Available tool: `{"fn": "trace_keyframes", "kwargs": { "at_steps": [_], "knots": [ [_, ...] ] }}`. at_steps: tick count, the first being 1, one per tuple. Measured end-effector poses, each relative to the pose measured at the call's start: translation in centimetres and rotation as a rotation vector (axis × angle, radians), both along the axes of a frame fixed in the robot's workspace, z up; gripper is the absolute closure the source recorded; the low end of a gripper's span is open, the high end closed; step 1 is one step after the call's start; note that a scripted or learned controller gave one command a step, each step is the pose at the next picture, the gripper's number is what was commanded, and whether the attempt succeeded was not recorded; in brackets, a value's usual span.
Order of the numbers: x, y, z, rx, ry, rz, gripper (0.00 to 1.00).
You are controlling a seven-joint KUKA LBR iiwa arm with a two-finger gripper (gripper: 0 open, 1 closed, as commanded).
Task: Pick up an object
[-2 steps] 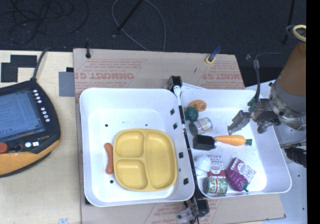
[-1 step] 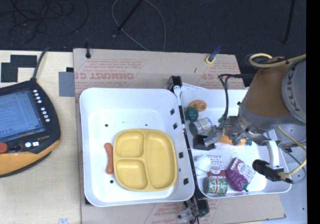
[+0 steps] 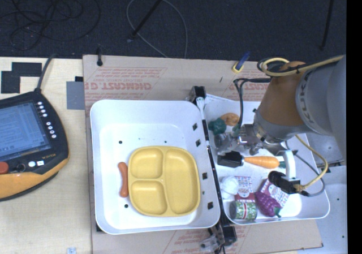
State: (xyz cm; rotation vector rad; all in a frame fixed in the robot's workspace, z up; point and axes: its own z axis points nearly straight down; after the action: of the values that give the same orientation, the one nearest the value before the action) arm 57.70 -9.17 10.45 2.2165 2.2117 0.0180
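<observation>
My gripper [image 3: 228, 150] hangs low over the left part of the right bin [image 3: 317, 209], beside the divider between the bins. Just to its right lies an orange carrot [image 3: 262, 162]. A teal object [image 3: 217, 126] and a tan object [image 3: 229, 117] sit at the bin's far left corner, just beyond the gripper. Toward the front lie a white lump [image 3: 229, 185], a small red-and-white packet [image 3: 244, 184], a green can [image 3: 244, 211] and a purple pouch [image 3: 270, 199]. The gripper's body hides what is directly under it.
The left bin [image 3: 107, 134] holds a yellow divided plate [image 3: 164, 181] with an orange sausage [image 3: 123, 179] to its left. A teach pendant [image 3: 28, 140] lies on the bench at far left. Cables loop around the arm's wrist [image 3: 283, 106].
</observation>
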Motion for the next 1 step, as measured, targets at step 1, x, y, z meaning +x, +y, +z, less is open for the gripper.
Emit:
{"fn": "trace_keyframes", "kwargs": {
  "at_steps": [1],
  "knots": [
    [-0.95,0.49,-0.33,-0.008,-0.025,-0.006,0.0]
  ]
}}
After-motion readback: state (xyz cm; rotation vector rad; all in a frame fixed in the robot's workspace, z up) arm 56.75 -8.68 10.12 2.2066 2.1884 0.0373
